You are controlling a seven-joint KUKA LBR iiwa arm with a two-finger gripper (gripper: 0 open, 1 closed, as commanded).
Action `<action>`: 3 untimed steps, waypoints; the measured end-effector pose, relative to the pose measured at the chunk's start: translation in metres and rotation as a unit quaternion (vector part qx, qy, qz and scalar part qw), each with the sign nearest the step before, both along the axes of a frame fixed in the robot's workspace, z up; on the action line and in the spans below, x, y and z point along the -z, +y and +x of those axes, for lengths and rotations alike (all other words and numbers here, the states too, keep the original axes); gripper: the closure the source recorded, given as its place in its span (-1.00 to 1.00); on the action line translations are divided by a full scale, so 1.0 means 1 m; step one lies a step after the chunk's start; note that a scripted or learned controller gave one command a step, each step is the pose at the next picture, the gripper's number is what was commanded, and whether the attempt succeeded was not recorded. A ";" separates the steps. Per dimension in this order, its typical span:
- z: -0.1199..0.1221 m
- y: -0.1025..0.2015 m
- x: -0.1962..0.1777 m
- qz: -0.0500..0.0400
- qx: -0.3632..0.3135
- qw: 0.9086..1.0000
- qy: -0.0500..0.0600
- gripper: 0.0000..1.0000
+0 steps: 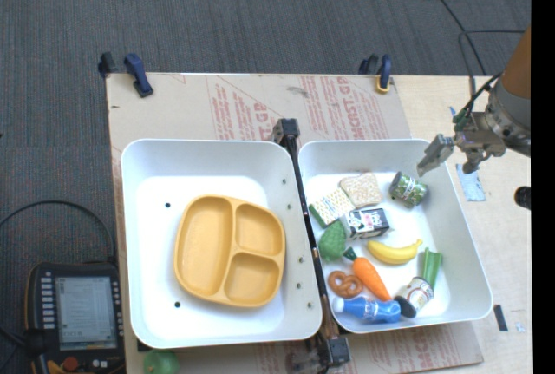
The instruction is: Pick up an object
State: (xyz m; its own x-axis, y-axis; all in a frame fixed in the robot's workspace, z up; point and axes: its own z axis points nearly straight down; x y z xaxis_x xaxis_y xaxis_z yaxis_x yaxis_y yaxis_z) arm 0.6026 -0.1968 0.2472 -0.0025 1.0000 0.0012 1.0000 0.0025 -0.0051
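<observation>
My gripper (448, 162) hangs over the far right corner of the right bin (473, 242), its fingers spread open with nothing between them. One fingertip (427, 166) is just above and to the right of a small green can (406, 189). The same bin also holds a cracker (360, 188), a green checkered packet (330, 206), a black and white carton (367, 222), a banana (394, 252), a carrot (371, 277), a pretzel (344, 283), a blue bottle (368, 309), a tin (416, 294) and a green vegetable (333, 239).
The left bin (147, 190) holds a yellow divided plate (230, 249). Blue clamps (137, 73) grip the board's far edge. A teach pendant (74, 311) lies on the floor at the lower left. Cables run behind the arm at the upper right.
</observation>
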 end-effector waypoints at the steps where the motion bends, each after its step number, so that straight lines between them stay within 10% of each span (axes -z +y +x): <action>1: 0.003 0.027 0.163 0.000 0.000 1.000 0.000 -1.00; 2: 0.003 0.027 0.156 0.001 0.001 1.000 0.003 1.00; 3: 0.003 0.027 0.156 0.001 0.001 1.000 0.003 -1.00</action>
State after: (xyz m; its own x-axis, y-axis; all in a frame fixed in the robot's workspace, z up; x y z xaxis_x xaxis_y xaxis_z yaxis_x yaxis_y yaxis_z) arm 0.6055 -0.1698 0.0916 -0.0004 1.0000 0.0040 0.9999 0.0004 -0.0102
